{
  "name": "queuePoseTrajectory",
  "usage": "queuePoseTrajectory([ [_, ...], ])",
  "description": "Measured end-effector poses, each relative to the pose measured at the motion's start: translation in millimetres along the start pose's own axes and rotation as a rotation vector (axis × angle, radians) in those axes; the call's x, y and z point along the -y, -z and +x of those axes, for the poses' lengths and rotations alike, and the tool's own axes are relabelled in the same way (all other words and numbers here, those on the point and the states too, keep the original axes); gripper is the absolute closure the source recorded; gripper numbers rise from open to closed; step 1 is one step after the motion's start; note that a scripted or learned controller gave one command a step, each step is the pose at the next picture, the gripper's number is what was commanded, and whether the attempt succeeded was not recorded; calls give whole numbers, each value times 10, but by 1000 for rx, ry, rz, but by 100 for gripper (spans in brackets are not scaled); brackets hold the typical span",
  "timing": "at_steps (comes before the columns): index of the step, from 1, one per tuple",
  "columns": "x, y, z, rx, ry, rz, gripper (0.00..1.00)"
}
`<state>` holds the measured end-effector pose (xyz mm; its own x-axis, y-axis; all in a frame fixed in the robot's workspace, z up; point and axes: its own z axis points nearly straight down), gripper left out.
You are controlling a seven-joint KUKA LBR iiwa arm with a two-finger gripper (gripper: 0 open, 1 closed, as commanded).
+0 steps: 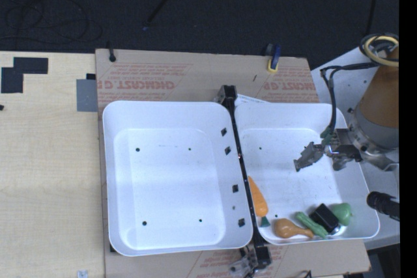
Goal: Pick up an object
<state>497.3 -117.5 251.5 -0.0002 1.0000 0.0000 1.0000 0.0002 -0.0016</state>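
Bins: two white ones side by side, the left bin [124,140] and the right bin [287,140]. The gripper [311,156] hangs over the middle of the right bin, and nothing is between its fingers; I cannot tell whether they are spread or closed. Four objects lie in the right bin along its near edge: a carrot [258,198], an orange piece [290,228], a green piece [339,212], a black block [324,217].
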Motion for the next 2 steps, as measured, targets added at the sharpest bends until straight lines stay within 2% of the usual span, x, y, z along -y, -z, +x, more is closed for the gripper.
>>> queuePoseTrajectory([
  [1,-1213,-1312,-71,1,6,-3,0],
  [2,-1412,-1658,-886,3,-3,0,0],
])
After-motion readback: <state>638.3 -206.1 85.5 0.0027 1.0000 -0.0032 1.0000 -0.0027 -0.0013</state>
